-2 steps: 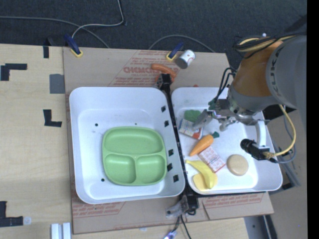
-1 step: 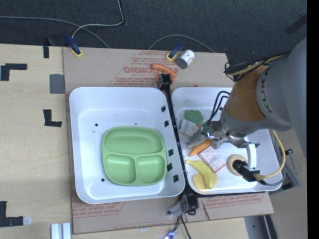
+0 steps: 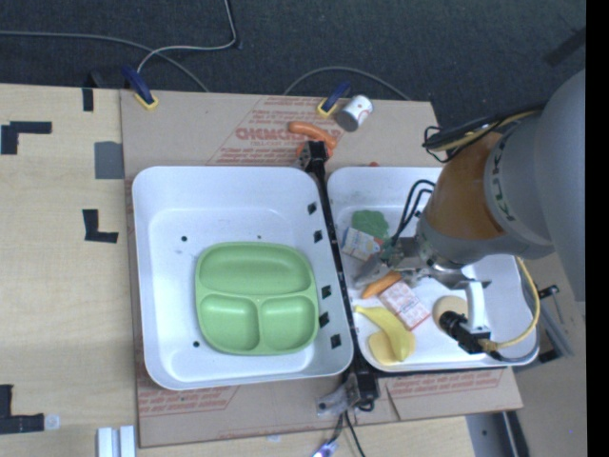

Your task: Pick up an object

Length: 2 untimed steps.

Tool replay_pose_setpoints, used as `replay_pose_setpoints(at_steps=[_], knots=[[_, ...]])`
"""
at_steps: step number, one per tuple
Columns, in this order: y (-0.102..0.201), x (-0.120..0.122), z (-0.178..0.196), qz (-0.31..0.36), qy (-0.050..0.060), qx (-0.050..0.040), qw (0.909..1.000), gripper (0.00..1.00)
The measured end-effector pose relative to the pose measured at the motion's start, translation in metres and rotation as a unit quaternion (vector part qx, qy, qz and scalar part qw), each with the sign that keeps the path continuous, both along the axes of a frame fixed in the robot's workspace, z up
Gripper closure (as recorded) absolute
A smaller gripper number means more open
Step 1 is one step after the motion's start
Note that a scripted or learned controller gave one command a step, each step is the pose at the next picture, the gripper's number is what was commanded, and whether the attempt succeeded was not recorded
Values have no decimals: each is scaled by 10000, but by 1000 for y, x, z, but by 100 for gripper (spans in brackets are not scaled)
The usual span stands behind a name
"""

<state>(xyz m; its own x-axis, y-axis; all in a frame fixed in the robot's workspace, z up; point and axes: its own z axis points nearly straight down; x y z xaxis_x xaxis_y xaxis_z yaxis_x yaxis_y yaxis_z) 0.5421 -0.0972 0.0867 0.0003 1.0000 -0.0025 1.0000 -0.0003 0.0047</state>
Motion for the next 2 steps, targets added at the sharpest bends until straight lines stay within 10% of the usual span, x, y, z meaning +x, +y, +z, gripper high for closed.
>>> replay_pose_setpoints(at_steps=[1,2], knots=[[-3,20,0,4,12,11,10000,0],[0,-11,0,5,-5,1,10000,0]])
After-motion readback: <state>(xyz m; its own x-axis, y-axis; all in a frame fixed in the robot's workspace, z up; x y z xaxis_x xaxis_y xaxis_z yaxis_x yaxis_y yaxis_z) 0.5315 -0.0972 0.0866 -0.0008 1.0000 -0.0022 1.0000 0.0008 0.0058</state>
